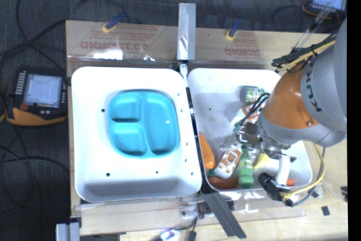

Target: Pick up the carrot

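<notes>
The carrot (206, 153) is orange and lies lengthwise against the left wall of the right bin (217, 87), in its near half. My gripper (247, 134) hangs over the middle of that bin, to the right of the carrot and apart from it. It sits just above a cluster of small items. The grey arm with its orange band (287, 107) covers the right part of the bin.
Near the gripper lie a white and orange packet (228, 161), a green bottle (246, 170), a yellow piece (260, 160) and a dark red item (223, 182). A small can (251, 93) stands at the back. The left bin (84, 121) holds a blue divided plate (144, 123).
</notes>
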Motion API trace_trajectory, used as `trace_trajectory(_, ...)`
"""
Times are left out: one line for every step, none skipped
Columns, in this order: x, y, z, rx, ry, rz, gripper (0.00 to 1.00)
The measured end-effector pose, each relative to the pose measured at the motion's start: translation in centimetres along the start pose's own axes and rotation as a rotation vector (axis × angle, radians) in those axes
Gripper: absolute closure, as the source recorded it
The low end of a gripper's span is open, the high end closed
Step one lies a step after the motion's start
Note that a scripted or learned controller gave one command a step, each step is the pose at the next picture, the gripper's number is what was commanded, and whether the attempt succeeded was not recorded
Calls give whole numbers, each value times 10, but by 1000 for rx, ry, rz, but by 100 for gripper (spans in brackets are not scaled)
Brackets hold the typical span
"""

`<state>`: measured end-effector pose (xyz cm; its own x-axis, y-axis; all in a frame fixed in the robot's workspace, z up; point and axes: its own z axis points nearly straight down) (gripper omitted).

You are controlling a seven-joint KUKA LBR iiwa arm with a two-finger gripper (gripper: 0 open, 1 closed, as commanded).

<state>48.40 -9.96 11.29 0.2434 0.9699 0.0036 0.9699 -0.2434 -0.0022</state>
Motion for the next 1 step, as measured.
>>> trace_trajectory(54, -16, -69, 3, -8, 307, 100)
